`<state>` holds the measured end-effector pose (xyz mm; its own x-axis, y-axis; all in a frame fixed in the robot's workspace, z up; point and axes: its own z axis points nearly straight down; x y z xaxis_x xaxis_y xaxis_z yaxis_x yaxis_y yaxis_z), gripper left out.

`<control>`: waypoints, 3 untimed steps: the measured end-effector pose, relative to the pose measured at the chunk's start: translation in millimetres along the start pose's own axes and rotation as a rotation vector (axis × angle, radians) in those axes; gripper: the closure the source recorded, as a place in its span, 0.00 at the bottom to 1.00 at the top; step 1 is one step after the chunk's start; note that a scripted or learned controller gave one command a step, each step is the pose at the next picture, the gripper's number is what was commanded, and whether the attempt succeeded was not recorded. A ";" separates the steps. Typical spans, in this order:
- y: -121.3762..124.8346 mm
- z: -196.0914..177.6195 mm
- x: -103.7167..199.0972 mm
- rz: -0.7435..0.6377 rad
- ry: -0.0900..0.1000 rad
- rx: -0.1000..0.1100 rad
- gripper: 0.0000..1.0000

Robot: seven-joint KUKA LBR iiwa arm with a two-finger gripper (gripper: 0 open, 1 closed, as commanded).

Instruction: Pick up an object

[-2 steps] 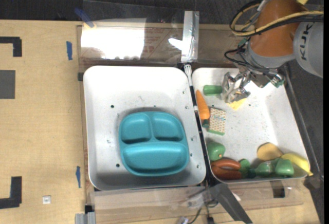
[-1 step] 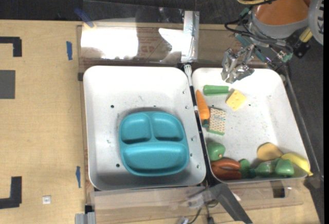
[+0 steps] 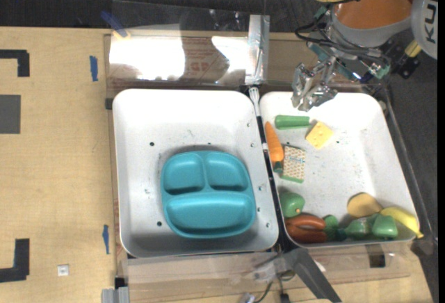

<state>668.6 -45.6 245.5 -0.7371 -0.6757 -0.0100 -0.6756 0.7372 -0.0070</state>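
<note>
Teal and moulded into compartments, a plastic tray sits in the left bin. Over in the right bin, an orange carrot lies along the left wall, a green piece beside a yellow cheese wedge. Above them the gripper hangs over the bin's far edge, nothing between its fingers; how far apart they stand, I can't make out.
</note>
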 end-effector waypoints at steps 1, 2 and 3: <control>-18.7 -24.2 17.0 -0.210 0.000 -0.001 1.00; 28.6 -0.5 -24.7 -0.229 0.003 -0.009 1.00; 3.0 -29.7 -2.8 -0.457 0.000 -0.002 1.00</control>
<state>668.2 -41.5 275.2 -0.3633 -0.9317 -0.0067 -0.9316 0.3633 -0.0086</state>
